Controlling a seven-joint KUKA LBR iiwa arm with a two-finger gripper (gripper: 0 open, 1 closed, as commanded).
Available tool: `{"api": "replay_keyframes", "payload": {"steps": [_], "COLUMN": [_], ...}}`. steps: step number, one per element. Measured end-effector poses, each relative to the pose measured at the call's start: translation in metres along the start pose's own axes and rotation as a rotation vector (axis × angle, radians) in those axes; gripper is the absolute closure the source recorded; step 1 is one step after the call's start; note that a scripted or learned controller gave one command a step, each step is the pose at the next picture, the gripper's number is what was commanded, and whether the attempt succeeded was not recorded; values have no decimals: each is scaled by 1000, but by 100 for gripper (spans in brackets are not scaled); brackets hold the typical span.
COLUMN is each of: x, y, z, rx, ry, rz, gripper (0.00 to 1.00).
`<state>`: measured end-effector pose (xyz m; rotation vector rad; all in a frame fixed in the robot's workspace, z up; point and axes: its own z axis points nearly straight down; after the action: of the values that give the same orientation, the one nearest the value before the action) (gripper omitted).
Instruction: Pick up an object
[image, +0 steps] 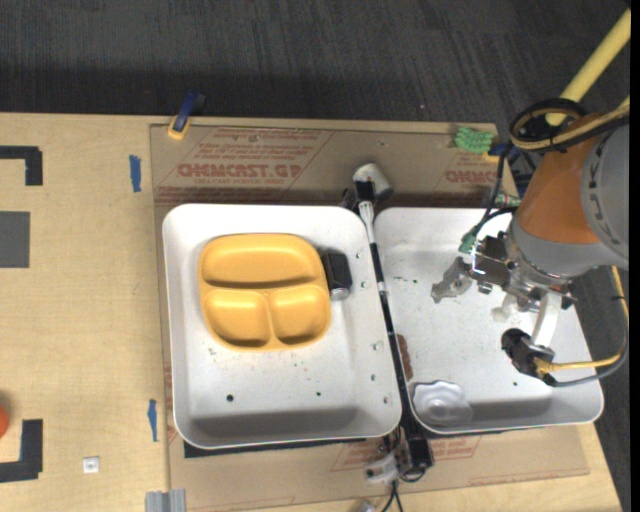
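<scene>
A: Two bins. Left bin (190, 330) has a yellow tray (265, 288) with a small dark object (336, 272) touching the tray's right edge. Clear lid (440, 403) sits well right of the tray, in the right bin's (440, 330) near corner.

B: Gripper?

A: Gripper (450, 288) hangs over the right bin, far right of the tray. Finger state: cannot tell, too cluttered. Nothing visibly held. Probably positioned for a pick there.

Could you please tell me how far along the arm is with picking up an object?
Nothing looks picked up yet. The yellow three-compartment plastic tray and small dark block lie in the left white bin. The tool hangs over the right white bin; the grasp remains.
</scene>
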<state>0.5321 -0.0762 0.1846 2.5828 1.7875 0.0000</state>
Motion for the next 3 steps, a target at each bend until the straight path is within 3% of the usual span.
{"api": "replay_keyframes", "payload": {"steps": [1, 2, 3], "x": [-29, -56, -78], "y": [48, 12, 70], "z": [10, 87, 100], "rx": [0, 3, -1], "ry": [-1, 1, 0], "rz": [-36, -315, -282], "gripper": [0, 0, 0]}}
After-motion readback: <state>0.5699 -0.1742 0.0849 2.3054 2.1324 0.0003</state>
